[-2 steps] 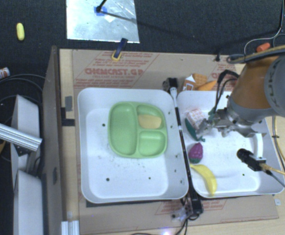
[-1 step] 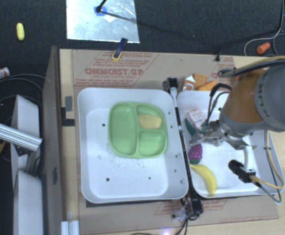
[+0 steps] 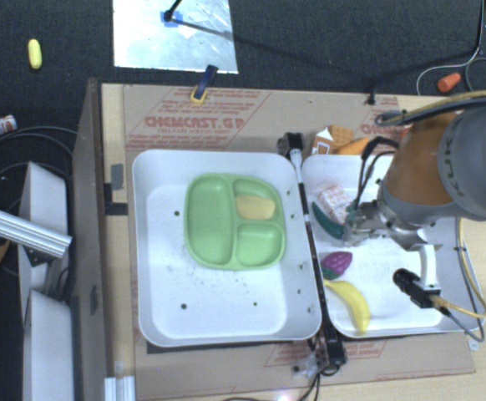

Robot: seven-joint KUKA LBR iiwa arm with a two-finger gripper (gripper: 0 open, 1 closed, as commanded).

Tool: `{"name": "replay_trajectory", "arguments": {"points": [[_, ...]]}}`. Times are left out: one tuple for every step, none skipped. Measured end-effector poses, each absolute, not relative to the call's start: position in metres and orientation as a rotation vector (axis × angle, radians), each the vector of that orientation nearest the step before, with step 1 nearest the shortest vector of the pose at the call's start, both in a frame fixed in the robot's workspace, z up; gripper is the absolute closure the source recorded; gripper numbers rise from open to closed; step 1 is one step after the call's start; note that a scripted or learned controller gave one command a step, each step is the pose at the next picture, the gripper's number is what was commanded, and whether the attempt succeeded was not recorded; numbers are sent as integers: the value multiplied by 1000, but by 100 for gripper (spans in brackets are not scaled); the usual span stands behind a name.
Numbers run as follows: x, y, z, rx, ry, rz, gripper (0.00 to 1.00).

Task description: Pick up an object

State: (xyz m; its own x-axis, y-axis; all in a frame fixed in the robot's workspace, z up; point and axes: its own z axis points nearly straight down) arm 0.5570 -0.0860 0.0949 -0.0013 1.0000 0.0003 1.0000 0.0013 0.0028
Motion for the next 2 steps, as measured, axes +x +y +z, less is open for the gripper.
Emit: {"name": "replay_trajectory", "arguments": {"points": [[557, -86, 95, 2219, 2222, 3, 0], [623, -111, 85, 2213, 2223, 3, 0]]}}
